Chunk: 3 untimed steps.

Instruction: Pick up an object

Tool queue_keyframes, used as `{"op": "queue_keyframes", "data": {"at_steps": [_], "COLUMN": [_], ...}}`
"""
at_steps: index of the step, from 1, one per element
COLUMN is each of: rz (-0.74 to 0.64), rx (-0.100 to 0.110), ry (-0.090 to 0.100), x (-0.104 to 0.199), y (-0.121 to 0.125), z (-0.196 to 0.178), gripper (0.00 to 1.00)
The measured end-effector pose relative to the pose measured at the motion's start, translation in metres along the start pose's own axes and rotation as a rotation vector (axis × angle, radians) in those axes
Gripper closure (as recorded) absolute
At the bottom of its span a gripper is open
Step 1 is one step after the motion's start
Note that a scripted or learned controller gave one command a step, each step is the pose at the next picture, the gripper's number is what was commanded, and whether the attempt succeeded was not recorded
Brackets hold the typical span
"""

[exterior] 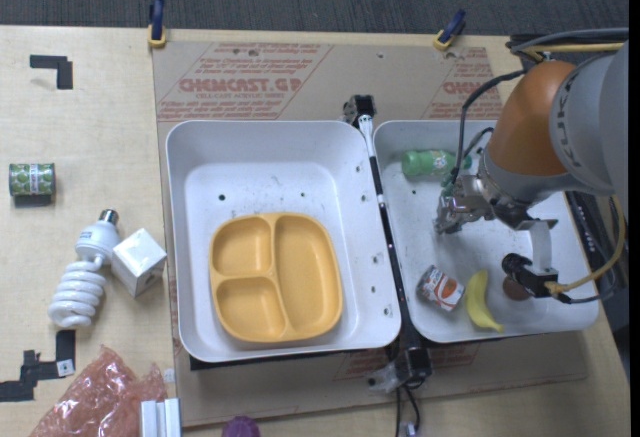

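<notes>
We saw the gripper (452, 215) hanging low over the right bin (425, 320); we could not tell how it was set. A green bottle (428, 162) lay just behind it, and a small can (440, 287) touching a banana (480, 300) lay nearer the front. We judged a descent here risked closing on bare floor between them, or nudging the round bottle away.

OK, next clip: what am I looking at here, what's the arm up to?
A grey and orange arm reaches in from the right, its gripper hanging over the right bin. That bin holds a green bottle, a small can and a banana; nothing is seen between the fingers. The left bin holds a yellow divided plate.
</notes>
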<state>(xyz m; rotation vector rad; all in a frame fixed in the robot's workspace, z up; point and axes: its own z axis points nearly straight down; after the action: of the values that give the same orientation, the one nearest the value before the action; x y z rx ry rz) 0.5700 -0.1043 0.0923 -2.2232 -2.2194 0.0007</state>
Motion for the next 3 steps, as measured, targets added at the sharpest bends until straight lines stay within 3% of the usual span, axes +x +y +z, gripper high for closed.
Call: {"op": "queue_keyframes", "data": {"at_steps": [1, 2, 3], "rz": [0.000, 0.000, -0.002], "rx": [-0.001, 0.000, -0.001], "ry": [0.000, 0.000, 0.000], "x": [-0.021, -0.004, 0.010], "y": [-0.028, -0.093, -0.005], "z": [0.000, 0.000, 0.000], "gripper": [0.00, 0.00, 0.00]}}
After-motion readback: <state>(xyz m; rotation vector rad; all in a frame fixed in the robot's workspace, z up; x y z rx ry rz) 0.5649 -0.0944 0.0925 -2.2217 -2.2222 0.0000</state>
